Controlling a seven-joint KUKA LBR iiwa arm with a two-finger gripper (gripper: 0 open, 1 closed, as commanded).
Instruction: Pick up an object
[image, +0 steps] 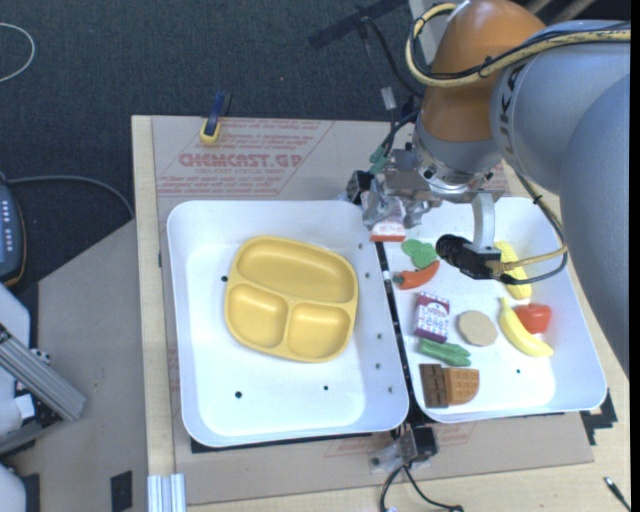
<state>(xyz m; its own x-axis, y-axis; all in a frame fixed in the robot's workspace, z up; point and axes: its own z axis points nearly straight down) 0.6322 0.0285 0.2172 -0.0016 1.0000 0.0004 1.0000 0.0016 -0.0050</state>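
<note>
In the camera view, the pincer (392, 212) is lowered at the rear left corner of the right bin (585, 372), just over a small red-and-white toy (388, 234) — how far it is opened cannot be told. The toy food beside it — red pepper (420, 275), banana (526, 336), green bean (444, 351) — is judged light, stiff and slippery, best taken across a narrow middle. A yellow divided plate (291, 298) is seen in the left bin (195, 395).

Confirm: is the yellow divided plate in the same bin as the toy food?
No. The yellow divided plate sits by itself in the left bin, while the toy food, such as the banana, lies in the right bin.
</note>
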